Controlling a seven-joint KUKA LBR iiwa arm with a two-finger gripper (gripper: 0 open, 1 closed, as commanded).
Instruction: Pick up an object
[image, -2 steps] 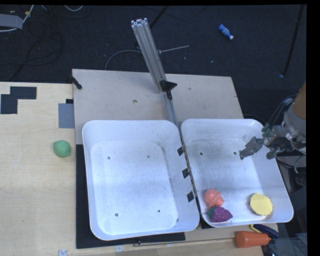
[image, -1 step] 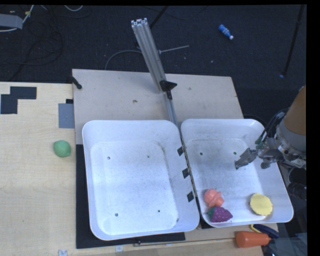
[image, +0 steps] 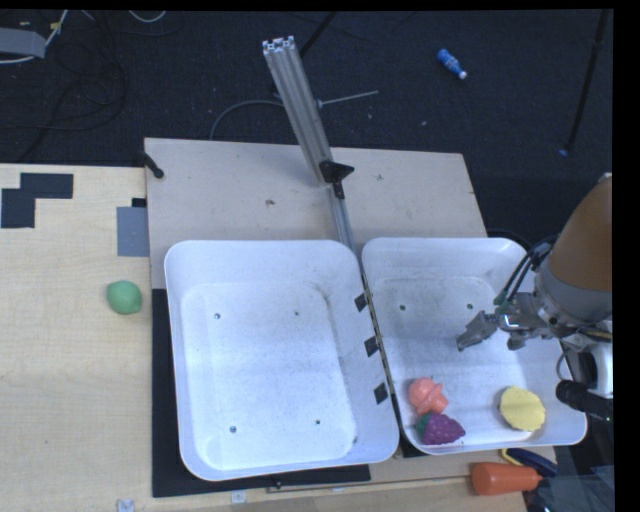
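Three small toys lie in the right bin (image: 440, 265) near its front edge: a pink-orange one (image: 427, 394), a purple grape bunch (image: 441, 429) touching it, and a yellow lump (image: 522, 408) further right. My gripper (image: 493, 338) hangs over the right half of that bin, behind the toys and apart from them. It looks open, with nothing between its fingers. The grey arm with its orange band (image: 585, 250) comes in from the right.
The left bin (image: 190, 270) sits beside the right one, with black clips (image: 368, 345) along their shared rim. An orange carrot-like toy (image: 505, 478) lies outside the right bin's front edge. A green ball (image: 124, 297) rests on the bench at far left. A metal rail (image: 305, 110) slants in from behind.
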